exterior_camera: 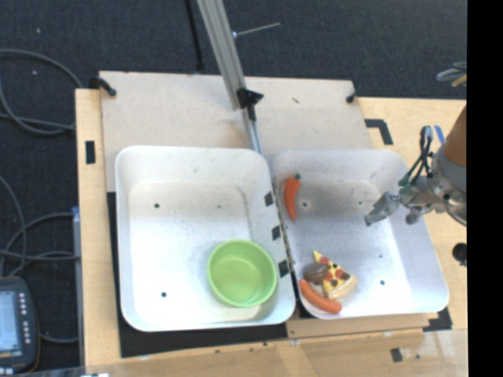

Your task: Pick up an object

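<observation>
A small grey handheld device with a dark screen (14,324) lies on the dark floor at the far left, with thin grey cables (31,124) looping above it. Next comes the pale wooden bench (173,108), which bears two shallow white bins side by side.

The left white bin (157,187) holds one thing: a round lime-green plastic bowl (242,272), upright, sitting near the bin's lower right corner and close to the wall shared with the other bin.

A slanted silver aluminium rail (222,42) runs down from the top edge to the bench and ends at a black clamp just above the seam between the bins.

The right white bin (409,281) holds the rest. A small orange toy carrot with a green tip (291,195) lies lengthwise just beside the bin's left wall, in its upper part. In the lower left corner sits a cluster touching one another: a toy pizza slice with red dots (336,278), a dark brown rounded piece (316,272) against its left edge, and an orange-red toy sausage (320,298) lying slantwise below them, all over a small white plate-like disc whose edge shows beneath.

The grey two-finger gripper (377,213) reaches in from the right, over the right-hand part of this bin, well apart from the carrot and the cluster. Nothing shows between its fingers; how wide they stand I cannot tell from this view.
</observation>
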### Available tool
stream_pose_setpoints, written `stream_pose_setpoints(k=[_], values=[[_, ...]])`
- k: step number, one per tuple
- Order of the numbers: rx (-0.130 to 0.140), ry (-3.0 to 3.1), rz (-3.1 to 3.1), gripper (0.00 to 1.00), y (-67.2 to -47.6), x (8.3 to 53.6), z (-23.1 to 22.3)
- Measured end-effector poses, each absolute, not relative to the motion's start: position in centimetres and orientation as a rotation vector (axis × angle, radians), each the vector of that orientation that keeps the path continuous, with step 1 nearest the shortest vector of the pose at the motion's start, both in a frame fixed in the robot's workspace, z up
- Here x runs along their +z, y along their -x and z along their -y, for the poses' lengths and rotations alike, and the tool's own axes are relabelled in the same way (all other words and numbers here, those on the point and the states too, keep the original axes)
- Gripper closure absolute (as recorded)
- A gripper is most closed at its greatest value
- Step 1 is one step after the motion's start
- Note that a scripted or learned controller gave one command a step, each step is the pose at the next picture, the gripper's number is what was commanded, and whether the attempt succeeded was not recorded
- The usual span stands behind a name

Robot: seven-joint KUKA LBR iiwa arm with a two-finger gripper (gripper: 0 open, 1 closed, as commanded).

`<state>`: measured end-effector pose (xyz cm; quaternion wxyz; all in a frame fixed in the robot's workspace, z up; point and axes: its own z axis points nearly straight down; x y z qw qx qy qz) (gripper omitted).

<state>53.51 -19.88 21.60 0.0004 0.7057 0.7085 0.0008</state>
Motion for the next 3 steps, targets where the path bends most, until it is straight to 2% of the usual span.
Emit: stream_pose_setpoints(k=[1, 3], values=[[0.003, -2.217, -2.224, 0.00, -53.5, 21.6, 19.9], [-0.006, -2.223, -2.221, 0.00, -53.1, 10.1, 20.0]])
